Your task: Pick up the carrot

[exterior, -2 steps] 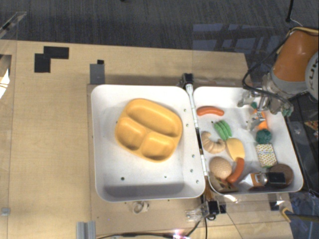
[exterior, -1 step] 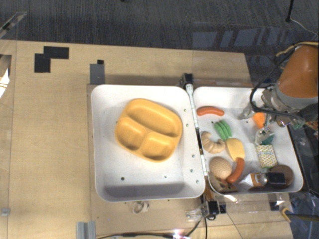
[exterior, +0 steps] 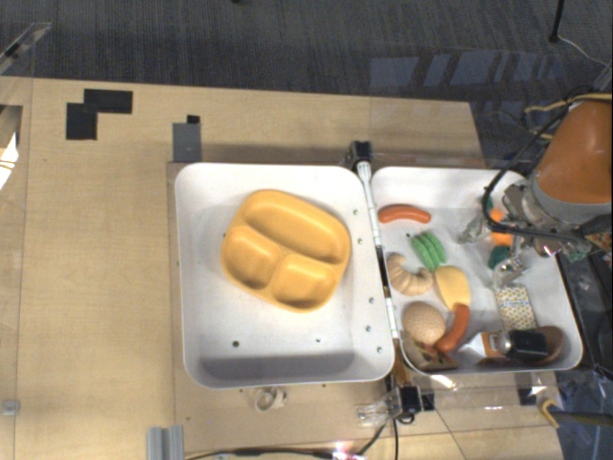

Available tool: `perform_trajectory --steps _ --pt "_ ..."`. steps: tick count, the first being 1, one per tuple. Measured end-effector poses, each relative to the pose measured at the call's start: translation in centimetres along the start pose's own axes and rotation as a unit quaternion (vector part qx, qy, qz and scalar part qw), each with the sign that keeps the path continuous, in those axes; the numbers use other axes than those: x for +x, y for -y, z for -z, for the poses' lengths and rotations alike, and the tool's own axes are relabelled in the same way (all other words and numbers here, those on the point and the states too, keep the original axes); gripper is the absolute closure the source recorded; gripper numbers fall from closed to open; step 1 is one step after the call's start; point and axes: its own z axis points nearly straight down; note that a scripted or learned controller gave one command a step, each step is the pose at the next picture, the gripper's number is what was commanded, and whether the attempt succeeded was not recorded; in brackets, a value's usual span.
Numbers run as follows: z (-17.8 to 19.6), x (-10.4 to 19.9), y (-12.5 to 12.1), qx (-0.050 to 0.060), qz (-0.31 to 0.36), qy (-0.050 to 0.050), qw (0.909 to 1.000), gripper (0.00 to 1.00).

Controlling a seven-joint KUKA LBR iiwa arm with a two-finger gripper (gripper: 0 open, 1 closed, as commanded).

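Under end effector [exterior: 506, 247], carrot [exterior: 499, 241], orientation unclear

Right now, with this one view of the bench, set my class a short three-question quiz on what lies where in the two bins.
1. True or false: the yellow sectioned plate lies in the left bin.
2. What lies directly beside the croissant in the right bin? A) green vegetable B) black block C) blue cup
3. Fill in: the gripper hangs over the ____ bin, near an orange and green piece, likely the carrot.

Key: 1 true; 2 A; 3 right.
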Motion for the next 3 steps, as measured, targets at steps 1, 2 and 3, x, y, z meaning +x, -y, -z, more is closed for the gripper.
perform_trajectory --steps 1,2,3 --pt "0.0 0.6 -1.3 -0.001 0.01 0.0 1.0 0.0" --pt "0.1 3.2 -4.3 0.0 -0.05 0.002 0.9987 0.0" --pt "0.5 5.9 -8.7 0.004 -0.06 0.009 0.9981 0.0"
